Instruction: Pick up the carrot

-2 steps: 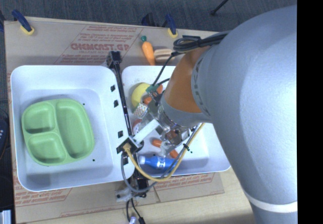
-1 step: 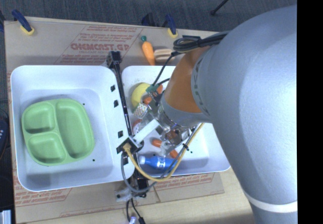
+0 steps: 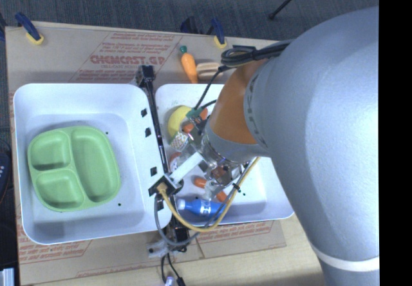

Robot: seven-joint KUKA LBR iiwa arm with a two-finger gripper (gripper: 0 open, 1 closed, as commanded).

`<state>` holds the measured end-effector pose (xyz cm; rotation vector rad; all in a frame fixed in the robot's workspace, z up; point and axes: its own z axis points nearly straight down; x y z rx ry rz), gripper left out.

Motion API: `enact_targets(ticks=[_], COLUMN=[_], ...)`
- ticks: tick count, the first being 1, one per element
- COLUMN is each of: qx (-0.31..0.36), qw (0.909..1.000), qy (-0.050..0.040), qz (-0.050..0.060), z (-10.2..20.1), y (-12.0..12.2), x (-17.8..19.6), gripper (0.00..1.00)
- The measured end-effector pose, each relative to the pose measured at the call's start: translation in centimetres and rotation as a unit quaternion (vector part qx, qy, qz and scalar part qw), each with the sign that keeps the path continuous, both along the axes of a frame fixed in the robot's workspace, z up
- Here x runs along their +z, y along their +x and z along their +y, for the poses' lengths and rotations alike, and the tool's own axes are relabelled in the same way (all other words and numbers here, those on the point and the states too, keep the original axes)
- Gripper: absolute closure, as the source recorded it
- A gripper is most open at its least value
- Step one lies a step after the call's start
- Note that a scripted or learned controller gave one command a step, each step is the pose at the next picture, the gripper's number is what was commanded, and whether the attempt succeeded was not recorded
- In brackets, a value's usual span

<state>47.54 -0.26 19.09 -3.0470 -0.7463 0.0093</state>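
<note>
The carrot (image 3: 188,66) lies on the bench (image 3: 77,59) just behind the right bin (image 3: 273,210), long axis running front to back. The gripper (image 3: 205,172) hangs low inside that bin, so the carrot lies up and slightly left. Whether the jaws stand apart cannot be told; the arm (image 3: 309,117) hides much of the bin.

right bin (image 3: 278,210) contents largely hidden beneath the arm (image 3: 322,123); end effector fingers indistinct
</note>
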Motion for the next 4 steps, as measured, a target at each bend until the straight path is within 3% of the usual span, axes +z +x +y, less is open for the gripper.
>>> enact_targets(ticks=[4], qx=[0.000], qw=[1.0000], qy=[0.0000], qz=[0.000], z=[0.00], y=[0.00], x=[0.00], gripper=[0.00])
